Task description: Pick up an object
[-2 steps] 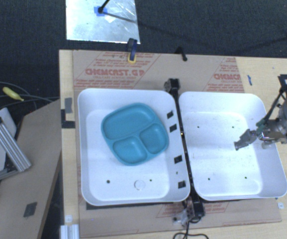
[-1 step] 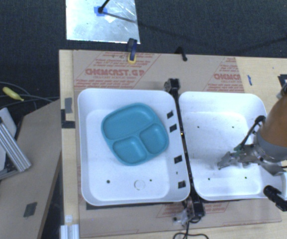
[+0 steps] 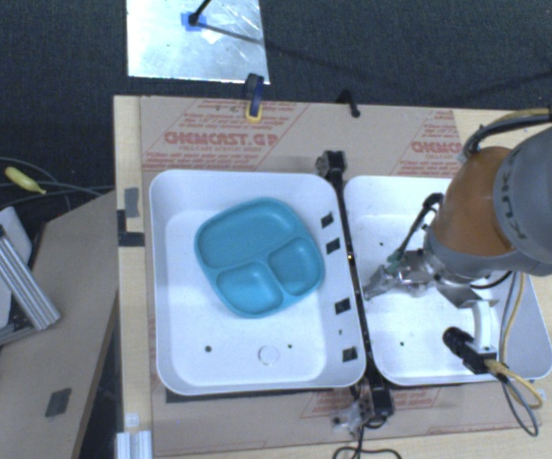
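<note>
End effector (image 3: 379, 283) | right bin (image 3: 390, 208) | grip unclear | blue tray (image 3: 256, 256) well left, left bin (image 3: 175, 285)

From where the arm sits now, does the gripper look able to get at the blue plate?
Probably yes: the blue plate lies uncovered in the left bin, and the gripper hangs near the divider.

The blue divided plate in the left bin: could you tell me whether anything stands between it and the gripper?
Only the raised divider where the two bins meet. The gripper hangs over the right bin beside that divider; the blue divided plate lies alone in the left bin.
</note>
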You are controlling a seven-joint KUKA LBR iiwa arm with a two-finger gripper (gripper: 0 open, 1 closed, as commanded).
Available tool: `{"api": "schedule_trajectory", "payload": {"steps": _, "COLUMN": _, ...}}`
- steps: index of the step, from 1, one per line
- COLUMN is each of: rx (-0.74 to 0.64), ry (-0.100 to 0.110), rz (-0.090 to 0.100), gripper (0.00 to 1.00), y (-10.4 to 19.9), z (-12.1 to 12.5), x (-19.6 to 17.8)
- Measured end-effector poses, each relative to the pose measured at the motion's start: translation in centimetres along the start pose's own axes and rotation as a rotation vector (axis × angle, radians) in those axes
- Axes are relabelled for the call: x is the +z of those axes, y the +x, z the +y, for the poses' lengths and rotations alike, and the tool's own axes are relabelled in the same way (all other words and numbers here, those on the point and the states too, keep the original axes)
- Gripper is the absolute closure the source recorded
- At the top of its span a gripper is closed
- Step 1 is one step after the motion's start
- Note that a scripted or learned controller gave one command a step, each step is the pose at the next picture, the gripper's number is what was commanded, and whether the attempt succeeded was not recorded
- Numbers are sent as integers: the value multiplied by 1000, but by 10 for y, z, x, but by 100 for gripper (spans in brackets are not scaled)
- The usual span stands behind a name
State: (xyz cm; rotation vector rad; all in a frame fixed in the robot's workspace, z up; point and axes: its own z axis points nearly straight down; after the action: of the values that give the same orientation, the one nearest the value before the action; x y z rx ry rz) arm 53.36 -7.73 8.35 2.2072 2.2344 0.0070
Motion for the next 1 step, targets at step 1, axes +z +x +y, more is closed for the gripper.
{"api": "schedule_trajectory", "payload": {"steps": 1, "rx": 6, "ry": 2, "rz": -2, "gripper": 0, "y": 31, "z": -48, "x": -104}}
